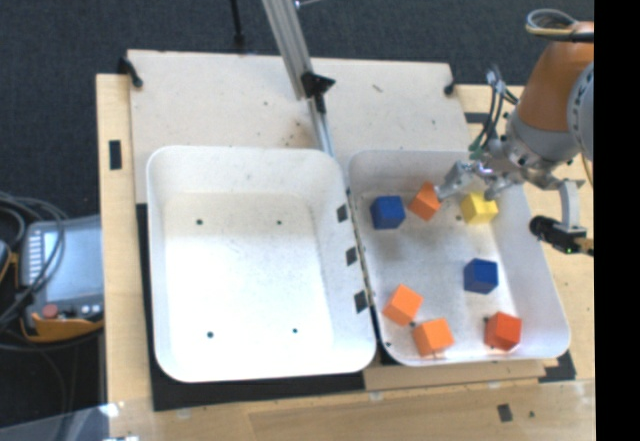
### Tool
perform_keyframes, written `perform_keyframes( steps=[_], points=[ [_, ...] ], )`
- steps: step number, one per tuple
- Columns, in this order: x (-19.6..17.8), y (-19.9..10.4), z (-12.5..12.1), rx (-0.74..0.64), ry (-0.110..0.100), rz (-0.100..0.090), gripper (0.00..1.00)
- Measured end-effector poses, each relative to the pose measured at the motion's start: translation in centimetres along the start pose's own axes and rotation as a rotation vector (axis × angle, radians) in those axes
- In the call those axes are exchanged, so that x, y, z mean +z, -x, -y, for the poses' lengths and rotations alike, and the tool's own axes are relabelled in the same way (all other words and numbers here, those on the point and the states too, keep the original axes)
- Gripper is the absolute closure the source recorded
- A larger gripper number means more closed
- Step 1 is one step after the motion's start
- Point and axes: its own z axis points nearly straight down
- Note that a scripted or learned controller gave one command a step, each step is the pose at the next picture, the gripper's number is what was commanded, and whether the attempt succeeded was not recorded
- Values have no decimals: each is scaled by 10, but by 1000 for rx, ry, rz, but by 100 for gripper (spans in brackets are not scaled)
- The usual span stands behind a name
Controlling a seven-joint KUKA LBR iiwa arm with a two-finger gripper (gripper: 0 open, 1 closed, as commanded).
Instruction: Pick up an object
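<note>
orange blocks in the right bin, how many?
4. One orange block sits near the far wall beside the pincer, two lie near the front left corner, and one at front right. None looks hidden.

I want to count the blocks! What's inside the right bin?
Seven blocks lie in the right bin: two blue, one yellow, four orange. The arm covers the far corner, so anything there is hidden.

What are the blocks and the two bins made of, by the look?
Blocks, e.g. the blue block and the orange block: probably foam or painted wood; matte, solid colour, no glare. Can't tell which. Left bin and right bin: likely moulded plastic; white, rounded corners, slight sheen, dark specks.
</note>
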Motion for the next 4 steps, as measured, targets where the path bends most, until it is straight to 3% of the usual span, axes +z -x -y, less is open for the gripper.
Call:
perform_keyframes(
  steps=[1, 4],
  points=[
    [-8, 1, 1, -2, -2, 2, 100],
    [-154, -5, -5, -6, -4, -3, 100]
  ],
)
